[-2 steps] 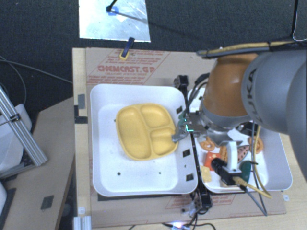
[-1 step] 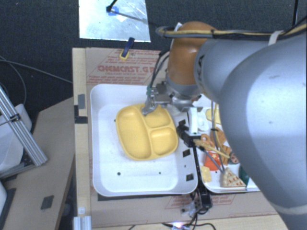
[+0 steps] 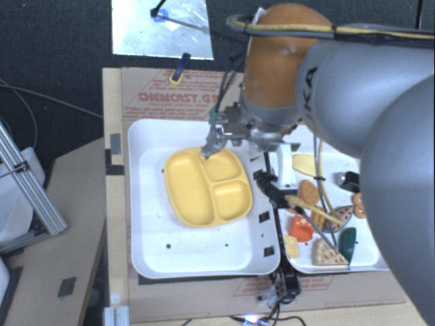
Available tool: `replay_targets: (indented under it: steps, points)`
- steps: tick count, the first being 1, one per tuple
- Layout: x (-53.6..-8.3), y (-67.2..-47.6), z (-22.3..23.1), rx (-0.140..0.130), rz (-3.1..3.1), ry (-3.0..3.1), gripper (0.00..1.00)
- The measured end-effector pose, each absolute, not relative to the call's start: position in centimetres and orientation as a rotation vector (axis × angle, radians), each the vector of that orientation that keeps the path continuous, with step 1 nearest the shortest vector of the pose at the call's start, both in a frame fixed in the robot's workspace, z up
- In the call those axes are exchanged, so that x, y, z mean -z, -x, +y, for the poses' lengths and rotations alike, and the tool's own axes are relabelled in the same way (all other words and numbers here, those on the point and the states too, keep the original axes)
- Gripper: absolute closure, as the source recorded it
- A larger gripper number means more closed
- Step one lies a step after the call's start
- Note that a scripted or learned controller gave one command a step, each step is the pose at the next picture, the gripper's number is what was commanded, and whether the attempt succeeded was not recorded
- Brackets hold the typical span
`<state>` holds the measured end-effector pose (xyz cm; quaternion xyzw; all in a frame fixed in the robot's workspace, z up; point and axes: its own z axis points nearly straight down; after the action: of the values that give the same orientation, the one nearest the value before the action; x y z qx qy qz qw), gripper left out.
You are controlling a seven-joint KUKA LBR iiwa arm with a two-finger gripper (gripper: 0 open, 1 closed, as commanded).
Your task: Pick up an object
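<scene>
A yellow three-compartment plate (image 3: pixel 206 187) lies in the left white bin (image 3: pixel 153 243). My gripper (image 3: pixel 213 143) hangs at the plate's far rim, right above the top compartment, below the arm's orange band (image 3: pixel 279 53). I cannot make out whether it touches the rim. The right bin (image 3: pixel 363 258) holds several toy foods: a pale yellow piece (image 3: pixel 306 163), a tan biscuit (image 3: pixel 309 193), a red piece (image 3: pixel 301 228), a pizza wedge (image 3: pixel 328 253) and a dark green piece (image 3: pixel 347 242). The grey arm hides much of that bin.
Both bins rest on a cardboard sheet (image 3: pixel 173 97). A small blue and yellow tool (image 3: pixel 180 68) lies at its far edge, with a shiny foil sheet (image 3: pixel 162 15) behind. Cables (image 3: pixel 319 212) trail over the divider between the bins. A metal frame (image 3: pixel 27 189) stands at the left.
</scene>
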<state>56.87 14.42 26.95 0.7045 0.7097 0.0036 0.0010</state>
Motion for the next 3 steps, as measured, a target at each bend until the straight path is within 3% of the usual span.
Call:
replay_targets:
  steps: [1,2,3]
  points:
    - [-8.0,-55.7,14.4,-0.006,2.220,-2.218,0.00]
    - [-8.8,-50.2,15.1,-0.024,2.212,-2.213,0.00]
    - [-8.7,-53.9,23.3,-0.003,2.219,-2.212,0.00]
